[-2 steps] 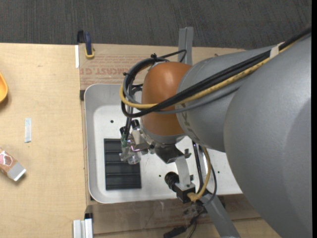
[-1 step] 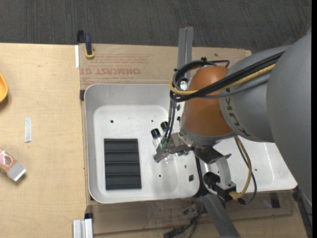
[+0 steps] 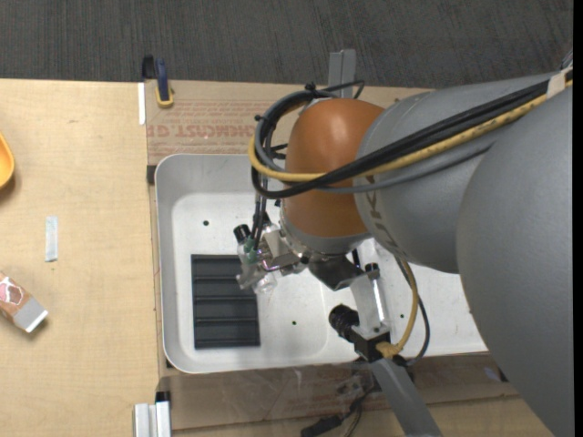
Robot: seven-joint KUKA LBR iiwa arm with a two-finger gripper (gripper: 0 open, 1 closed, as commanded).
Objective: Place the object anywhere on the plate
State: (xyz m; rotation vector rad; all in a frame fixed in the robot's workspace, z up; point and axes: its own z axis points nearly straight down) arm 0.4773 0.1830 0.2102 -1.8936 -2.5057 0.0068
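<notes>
Bulk first: my arm (image 3: 437,180) sweeps in from the right and covers most of the right half of the white bin (image 3: 182,208), orange band sitting over the bin's middle. Next down in size, the dark ribbed slab (image 3: 223,309) lying flat on the bin floor at lower left, which I take to be the plate I am aiming for. Then my gripper (image 3: 255,264), hanging just above and beside the slab's upper right corner; from this angle I cannot tell whether it is spread or pressed together. Smallest of all, a pale, glassy scrap (image 3: 262,283) right under the gripper tip, just off the slab's right edge. That is my best guess at the object, though it is too small and washed out against the white floor to say what it is or whether I have it. So the step in hand, as I read it, is getting that piece over the slab and setting it down. To do it well I want to shift left and a little toward the near wall, so the drop point lies over the middle ribs and not the corner. I should come down low before letting go, because a light piece dropped on ridges can bounce or slide off the edge. Cables by my wrist hang close, so lift straight up afterwards.
</notes>
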